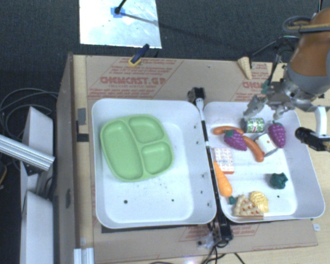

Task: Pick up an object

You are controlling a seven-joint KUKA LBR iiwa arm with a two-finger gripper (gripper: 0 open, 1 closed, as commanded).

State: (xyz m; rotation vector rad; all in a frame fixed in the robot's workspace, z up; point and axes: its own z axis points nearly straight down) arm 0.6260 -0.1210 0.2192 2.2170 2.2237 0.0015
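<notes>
The gripper (265,110) hangs spread open over the right bin's (308,169) far end, pinching nothing. Below it a green can (255,125) lies on its side, long axis left-right. Purple grapes (277,134) crowd it just beside.

Printed in red across the far part of the flat brown cardboard sheet (154,76) under the bins: "CHEMCAST GP", large capitals, roughly legible. Repeated in fragments on the far right of that sheet, too cut off to read. Nothing else legible.
</notes>
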